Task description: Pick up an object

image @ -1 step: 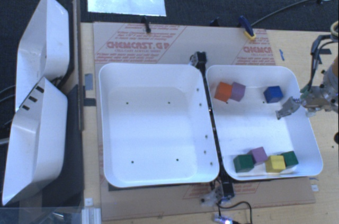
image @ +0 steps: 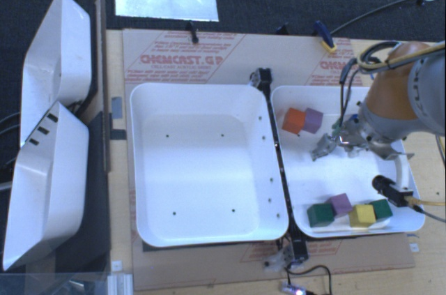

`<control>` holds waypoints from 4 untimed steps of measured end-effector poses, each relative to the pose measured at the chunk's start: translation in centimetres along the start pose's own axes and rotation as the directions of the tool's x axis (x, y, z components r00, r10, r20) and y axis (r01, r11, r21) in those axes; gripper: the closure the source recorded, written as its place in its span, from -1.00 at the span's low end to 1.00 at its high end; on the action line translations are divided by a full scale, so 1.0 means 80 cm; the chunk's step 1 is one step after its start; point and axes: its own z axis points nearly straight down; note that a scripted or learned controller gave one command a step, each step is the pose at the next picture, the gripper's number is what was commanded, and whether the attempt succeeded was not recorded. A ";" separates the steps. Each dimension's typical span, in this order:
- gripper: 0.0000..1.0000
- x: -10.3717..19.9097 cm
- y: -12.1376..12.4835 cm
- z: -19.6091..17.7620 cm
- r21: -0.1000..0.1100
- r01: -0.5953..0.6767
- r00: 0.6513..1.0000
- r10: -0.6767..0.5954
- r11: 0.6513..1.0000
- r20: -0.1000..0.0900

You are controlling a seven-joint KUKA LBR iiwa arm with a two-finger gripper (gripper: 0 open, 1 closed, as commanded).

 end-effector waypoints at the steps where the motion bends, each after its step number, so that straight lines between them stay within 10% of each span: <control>1: -1.00 0.054 0.069 0.026 -0.007 -0.001 1.000 0.001 1.000 0.002; 2: -1.00 0.065 0.107 0.022 -0.009 -0.004 1.000 0.004 1.000 0.003; 3: 1.00 0.063 0.105 0.010 -0.007 -0.005 1.000 0.005 1.000 0.004; 4: 1.00 0.110 0.099 -0.049 -0.015 -0.006 1.000 0.006 1.000 0.003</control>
